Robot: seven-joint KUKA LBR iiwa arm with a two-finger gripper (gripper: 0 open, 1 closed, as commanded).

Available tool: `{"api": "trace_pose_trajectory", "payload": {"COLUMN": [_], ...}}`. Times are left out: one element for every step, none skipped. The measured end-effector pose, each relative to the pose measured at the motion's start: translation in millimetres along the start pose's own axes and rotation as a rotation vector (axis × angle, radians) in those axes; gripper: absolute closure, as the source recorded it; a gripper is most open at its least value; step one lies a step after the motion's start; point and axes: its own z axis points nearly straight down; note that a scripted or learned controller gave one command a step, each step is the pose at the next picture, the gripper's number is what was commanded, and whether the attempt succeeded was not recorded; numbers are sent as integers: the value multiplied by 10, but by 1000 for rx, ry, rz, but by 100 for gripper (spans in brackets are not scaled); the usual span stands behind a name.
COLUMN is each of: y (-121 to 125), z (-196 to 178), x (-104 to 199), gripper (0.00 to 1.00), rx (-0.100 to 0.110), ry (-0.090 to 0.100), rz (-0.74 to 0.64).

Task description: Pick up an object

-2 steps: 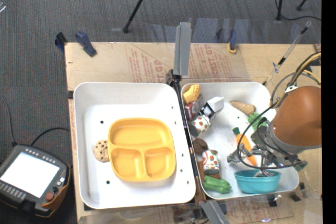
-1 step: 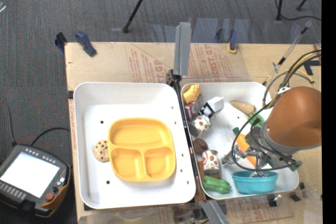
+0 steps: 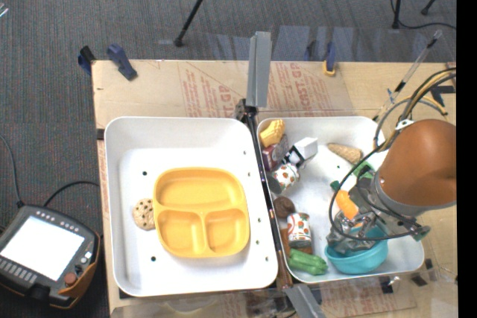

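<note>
Grey metal gripper (image 3: 356,229) sits low in the right bin (image 3: 406,130), right over the teal bowl (image 3: 359,258) at that bin's near edge — fingers lost in cables and clutter, so whether they are spread or closed, cannot tell. Nothing visibly held between them. Small orange piece (image 3: 345,202) (carrot-like) lies just beside the wrist on its left. Orange band of the arm (image 3: 421,164) bulks above, hiding the bin's right part.

Leftward in the same bin: green pepper-like item (image 3: 308,261) near the bowl, printed can (image 3: 299,229) above it, a brown round thing (image 3: 284,205), a white-and-red ball shape (image 3: 285,176), a white block (image 3: 302,150), yellow corn (image 3: 272,132) at the far corner, a tan bread-like piece (image 3: 344,152) toward the middle.

Left bin (image 3: 127,134): yellow divided tray (image 3: 201,211) in the centre, cookie (image 3: 144,214) touching its left rim.

Off the bench, lower left — a teach pendant (image 3: 45,253) on the carpet.
</note>
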Motion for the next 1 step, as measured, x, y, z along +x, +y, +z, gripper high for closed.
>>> {"api": "trace_pose_trajectory", "payload": {"y": [-261], "z": [81], "x": [-638], "gripper": [100], "rx": [5], "ry": [-1], "rz": [226]}}
